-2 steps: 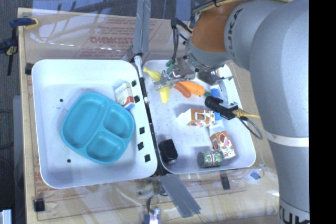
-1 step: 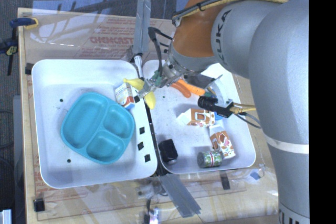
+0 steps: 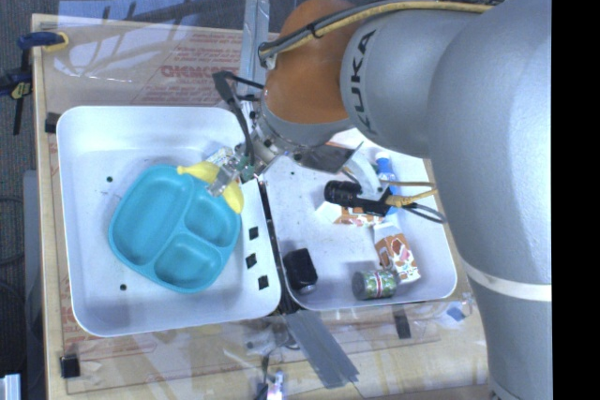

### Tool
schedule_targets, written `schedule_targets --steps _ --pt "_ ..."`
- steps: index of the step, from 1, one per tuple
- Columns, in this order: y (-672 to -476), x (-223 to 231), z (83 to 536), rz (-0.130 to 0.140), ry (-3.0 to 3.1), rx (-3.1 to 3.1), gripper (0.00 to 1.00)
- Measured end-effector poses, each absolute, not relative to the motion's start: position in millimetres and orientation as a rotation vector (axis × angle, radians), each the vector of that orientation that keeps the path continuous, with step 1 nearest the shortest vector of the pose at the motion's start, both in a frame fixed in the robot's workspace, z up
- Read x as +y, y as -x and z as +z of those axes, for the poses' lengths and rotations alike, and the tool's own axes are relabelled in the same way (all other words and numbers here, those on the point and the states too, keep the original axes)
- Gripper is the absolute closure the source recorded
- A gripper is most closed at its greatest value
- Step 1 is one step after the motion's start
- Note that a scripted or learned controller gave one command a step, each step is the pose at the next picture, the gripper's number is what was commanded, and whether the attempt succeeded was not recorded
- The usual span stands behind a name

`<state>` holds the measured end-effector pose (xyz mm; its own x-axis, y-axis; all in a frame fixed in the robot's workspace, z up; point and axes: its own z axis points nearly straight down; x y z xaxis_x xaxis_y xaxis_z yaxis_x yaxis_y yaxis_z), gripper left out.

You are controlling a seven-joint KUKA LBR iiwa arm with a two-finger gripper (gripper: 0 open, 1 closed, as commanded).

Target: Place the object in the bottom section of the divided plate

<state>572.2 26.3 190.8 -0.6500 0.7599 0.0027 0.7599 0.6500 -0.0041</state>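
Reaching in from the right of the frame, the arm is hanging its gripper over the upper right edge of the blue divided plate, which is lying in the left bin. The claw is sitting right at a yellow object that is touching the plate's rim; whether the claw is wide, narrow or holding it, I cannot tell. A black block, a can and a packet are lying in the right bin.
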Motion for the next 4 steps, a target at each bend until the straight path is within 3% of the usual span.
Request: schedule_targets --steps 1,2,3,4 --pt "-572.3 25.7 190.9 0.004 1.314 -2.850 0.00" --pt "-577.6 102.9 163.7 0.003 1.695 -2.643 0.00" --pt "-577.5 103.3 173.1 0.006 1.688 -2.645 1.00" --pt "-653.1 205.7 101.5 0.008 1.918 -2.484 1.00"
